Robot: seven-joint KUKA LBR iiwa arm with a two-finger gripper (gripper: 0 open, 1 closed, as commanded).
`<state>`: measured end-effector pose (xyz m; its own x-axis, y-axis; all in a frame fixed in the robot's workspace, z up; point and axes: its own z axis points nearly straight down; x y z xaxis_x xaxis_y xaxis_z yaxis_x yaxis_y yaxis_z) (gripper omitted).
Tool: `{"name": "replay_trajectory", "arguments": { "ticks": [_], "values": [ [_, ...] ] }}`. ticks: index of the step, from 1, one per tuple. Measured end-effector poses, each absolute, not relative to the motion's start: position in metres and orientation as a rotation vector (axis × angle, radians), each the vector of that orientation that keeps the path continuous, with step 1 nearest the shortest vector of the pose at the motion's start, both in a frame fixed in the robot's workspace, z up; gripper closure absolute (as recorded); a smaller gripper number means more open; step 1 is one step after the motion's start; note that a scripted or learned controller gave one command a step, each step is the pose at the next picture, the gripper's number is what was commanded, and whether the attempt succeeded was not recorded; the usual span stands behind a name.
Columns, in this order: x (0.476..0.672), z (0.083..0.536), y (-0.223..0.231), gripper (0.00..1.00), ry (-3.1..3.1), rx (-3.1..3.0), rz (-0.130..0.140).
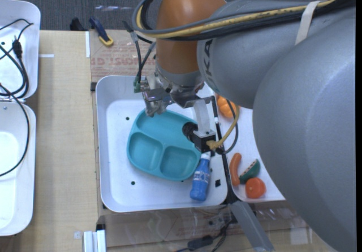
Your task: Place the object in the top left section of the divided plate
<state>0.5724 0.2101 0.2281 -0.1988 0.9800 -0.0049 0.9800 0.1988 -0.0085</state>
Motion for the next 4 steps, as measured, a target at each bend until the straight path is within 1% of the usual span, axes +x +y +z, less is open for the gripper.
{"name": "replay_trajectory", "arguments": {
  "ticks": [1, 2, 3, 4],
  "values": [
    [0.561, 0.334, 0.223, 1.0, -2.561, -1.816, 0.015],
    [0.61, 0.251, 0.213, 1.0, -2.664, -1.658, 0.017],
    [0.611, 0.255, 0.212, 1.0, -2.662, -1.656, 0.03],
    [0.594, 0.173, 0.205, 1.0, -2.665, -1.653, 0.016]
  ]
}}
